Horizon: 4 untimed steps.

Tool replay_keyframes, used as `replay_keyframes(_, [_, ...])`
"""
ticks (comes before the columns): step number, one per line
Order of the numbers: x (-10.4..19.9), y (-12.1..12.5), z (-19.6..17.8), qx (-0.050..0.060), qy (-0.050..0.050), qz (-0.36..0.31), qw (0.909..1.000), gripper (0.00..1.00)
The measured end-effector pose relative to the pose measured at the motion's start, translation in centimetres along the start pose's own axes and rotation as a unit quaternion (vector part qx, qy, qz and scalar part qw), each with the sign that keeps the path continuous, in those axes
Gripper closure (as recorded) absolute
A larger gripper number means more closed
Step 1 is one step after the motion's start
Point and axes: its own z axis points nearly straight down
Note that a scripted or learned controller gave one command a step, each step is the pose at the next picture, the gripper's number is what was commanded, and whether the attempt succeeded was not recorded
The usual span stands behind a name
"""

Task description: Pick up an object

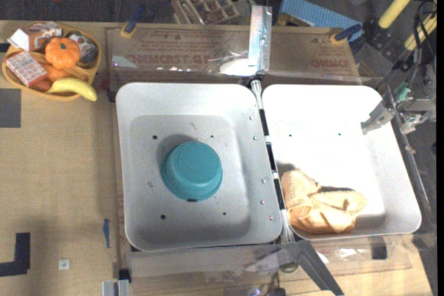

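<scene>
Teal plastic marks the upturned bowl (193, 170) in the left bin (132, 107); being round, no long axis is shown. A tan crumpled cloth (321, 204) is seen in the right bin (388, 156), stretched left to right. The hand (380, 118) hangs at that bin's far right edge — its state cannot be told. A slip off soft cloth or smooth dome is judged likely.

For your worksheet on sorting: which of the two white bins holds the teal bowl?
The left bin: the upside-down teal bowl sits in it; the right bin holds tan cloth.
</scene>
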Motion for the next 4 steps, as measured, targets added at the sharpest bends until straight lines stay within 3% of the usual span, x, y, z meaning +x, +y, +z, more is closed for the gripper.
replay_keyframes(1, [4.0, -4.4, 5.3, 0.000, 0.000, 0.050, 0.9988, 0.00])
replay_keyframes(2, [4.3, -6.8, 14.2, 0.000, 0.000, 0.018, 0.9998, 0.00])
replay_keyframes(3, [8.3, -6.4, 17.0, -0.006, -0.002, -0.037, 0.9993, 0.00])
replay_keyframes(4, [8.2, -6.3, 15.9, -0.009, -0.001, -0.035, 0.9993, 1.00])
